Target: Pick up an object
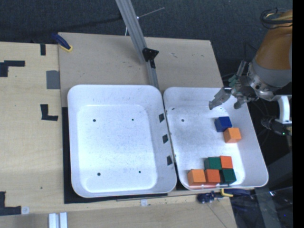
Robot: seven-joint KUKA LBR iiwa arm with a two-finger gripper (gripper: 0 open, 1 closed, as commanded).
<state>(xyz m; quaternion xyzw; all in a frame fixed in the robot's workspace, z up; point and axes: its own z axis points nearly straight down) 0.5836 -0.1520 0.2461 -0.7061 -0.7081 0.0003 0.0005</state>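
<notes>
Blocks in right bin

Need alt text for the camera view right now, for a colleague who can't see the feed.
The gripper hovers open over the right bin, above a blue block and an orange block, holding nothing. More orange and green blocks cluster at that bin's near edge.

hand hovers open above blue block in right bin.
</notes>
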